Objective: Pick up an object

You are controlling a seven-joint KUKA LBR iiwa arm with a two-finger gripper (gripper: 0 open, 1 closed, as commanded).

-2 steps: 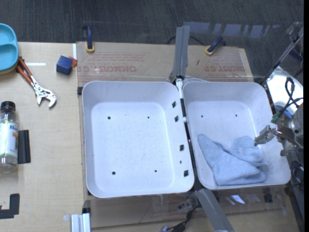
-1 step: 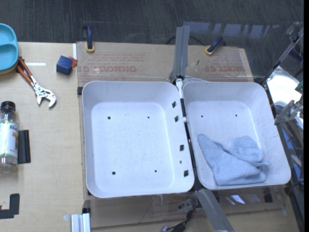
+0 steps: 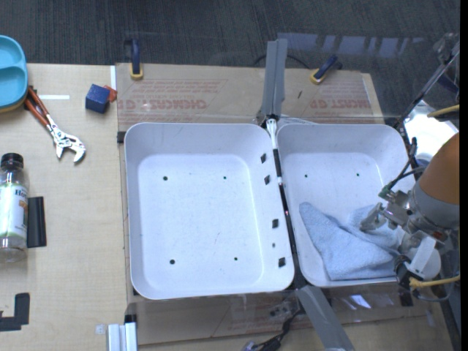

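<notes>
The bench carried two white bins side by side. The left bin sat beside the right bin, their rims touching at the middle. In the right bin a pale blue cloth lay crumpled toward the near right corner. The arm reached in from the right, low over that bin. Its gripper sat at the cloth's upper right edge, touching or just above it; whether it was wide, narrow or pinching cloth could not be told. Left of the bins lay a wrench, a bottle, a blue block and a blue dish.
</notes>
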